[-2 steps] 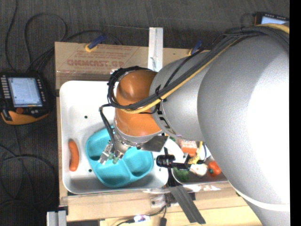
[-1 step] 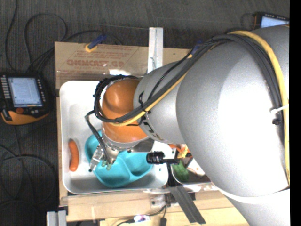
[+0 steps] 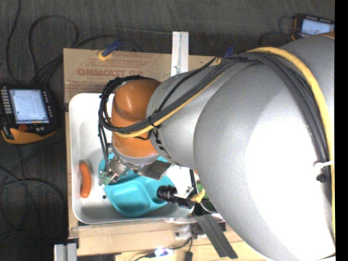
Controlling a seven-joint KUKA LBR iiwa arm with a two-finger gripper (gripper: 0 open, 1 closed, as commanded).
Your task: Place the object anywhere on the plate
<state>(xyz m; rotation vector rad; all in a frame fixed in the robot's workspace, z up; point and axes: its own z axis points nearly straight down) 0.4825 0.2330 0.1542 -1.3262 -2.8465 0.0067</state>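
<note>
A teal plate (image 3: 133, 197) lies in the near part of the left white bin (image 3: 81, 118). An orange carrot-shaped object (image 3: 85, 179) rests on the bin floor to the left of the plate, apart from it. My gripper (image 3: 111, 172) hangs below the orange wrist band (image 3: 133, 113), over the plate's far left edge and just right of the orange object. A small green piece (image 3: 101, 175) shows at the gripper's left side; what it is cannot be made out. The arm hides the rest of the plate and most of the bin.
The grey arm body (image 3: 255, 145) covers the right half of the view, including the second bin. A cardboard sheet (image 3: 125, 69) lies behind the bin. A control pendant (image 3: 26, 113) and cables sit on the floor to the left.
</note>
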